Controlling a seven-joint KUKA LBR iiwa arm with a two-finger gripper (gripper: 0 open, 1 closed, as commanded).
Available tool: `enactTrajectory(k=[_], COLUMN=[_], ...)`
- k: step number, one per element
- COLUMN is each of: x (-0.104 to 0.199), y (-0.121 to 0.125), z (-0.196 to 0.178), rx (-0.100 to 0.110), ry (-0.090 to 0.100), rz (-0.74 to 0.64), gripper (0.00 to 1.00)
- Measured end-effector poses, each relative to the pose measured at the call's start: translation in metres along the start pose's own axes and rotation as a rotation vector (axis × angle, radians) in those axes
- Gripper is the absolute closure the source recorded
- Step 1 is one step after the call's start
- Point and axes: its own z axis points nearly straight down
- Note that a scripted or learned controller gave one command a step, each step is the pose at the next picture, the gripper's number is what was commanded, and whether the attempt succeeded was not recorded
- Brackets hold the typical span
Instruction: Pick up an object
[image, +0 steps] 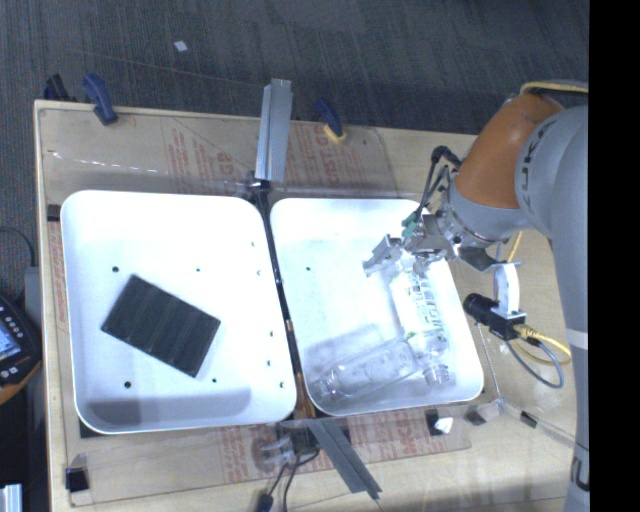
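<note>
Lying along the right bin's (300, 225) right side, a clear plastic bottle (421, 305) waits beneath the gripper (398, 252), with a second clear bottle (365, 372) across the near end, its neck close to the first. Whether anything is clamped cannot be told from this slanted overhead view. The risk, by judgement: transparent, round, glossy plastic could roll or squirt aside under a closing pinch, or nudge its neighbour against the bin wall. In the left bin (90, 215), well apart, rests a dark ribbed rectangular pad (160, 325).
</note>
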Motion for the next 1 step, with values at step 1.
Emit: enactTrajectory(k=[1], x=[0.0016], y=[-0.0235], z=[0.0136], rx=[0.004], ry=[0.003], rz=[-0.1], gripper=[0.0])
